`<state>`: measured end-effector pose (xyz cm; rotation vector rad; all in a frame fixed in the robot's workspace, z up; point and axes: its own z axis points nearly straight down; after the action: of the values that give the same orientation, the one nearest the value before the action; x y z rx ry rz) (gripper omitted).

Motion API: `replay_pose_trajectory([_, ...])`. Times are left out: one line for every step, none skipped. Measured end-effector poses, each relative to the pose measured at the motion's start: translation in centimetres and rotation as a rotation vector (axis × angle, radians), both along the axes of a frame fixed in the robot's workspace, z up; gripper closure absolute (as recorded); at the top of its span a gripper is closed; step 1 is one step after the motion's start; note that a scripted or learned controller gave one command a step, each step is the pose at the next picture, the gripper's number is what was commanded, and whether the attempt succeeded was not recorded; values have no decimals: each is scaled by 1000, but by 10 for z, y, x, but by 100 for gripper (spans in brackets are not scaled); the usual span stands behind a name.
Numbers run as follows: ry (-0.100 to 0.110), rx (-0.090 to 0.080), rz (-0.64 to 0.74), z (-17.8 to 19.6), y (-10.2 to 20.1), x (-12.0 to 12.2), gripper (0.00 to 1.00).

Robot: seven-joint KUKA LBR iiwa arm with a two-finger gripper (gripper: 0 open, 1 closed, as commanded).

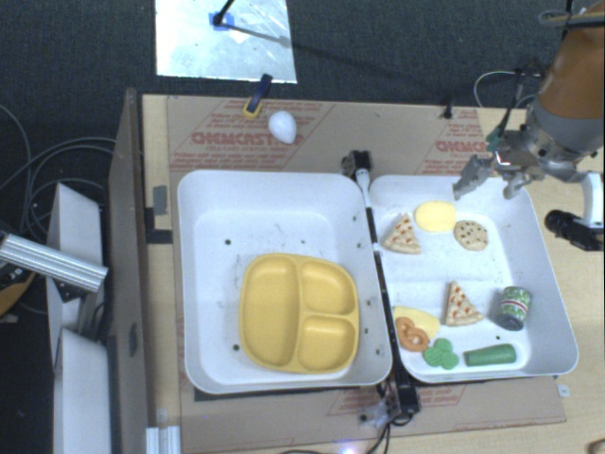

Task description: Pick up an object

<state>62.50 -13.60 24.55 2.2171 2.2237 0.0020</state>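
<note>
Right, the gripper [492,180] hangs over the far edge of the right bin [548,282], two fingers [467,180] spread apart with nothing between them, the arm [572,93] reaching in from the right with its orange band above. Below it, in the right bin, sits the spread to choose from: a yellow disc [436,217] nearest the fingers, a cookie [471,235] just beside it, and a pizza slice [404,236] by the bin's left wall. Further down, a second slice [461,305] lies mid-bin, a small can [513,307] stands near the right wall, and along the near edge come a pretzel [412,333] on a yellow piece [421,319], a green broccoli bit [440,354] and a green pickle [490,355]. Over in the left bin [217,216], a yellow divided plate [300,312] takes up the near half. Beyond the bins, a white egg [282,125] rests on the cardboard [378,126], well apart from everything in play.
</note>
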Motion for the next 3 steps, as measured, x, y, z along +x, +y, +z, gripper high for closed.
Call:
replay_pose_trajectory([5,0,-5,-56,-31,-21,0])
replay_pose_trajectory([4,2,-4,-165,-19,-67,0])
replay_pose_trajectory([3,0,3,-158,-24,40,0])
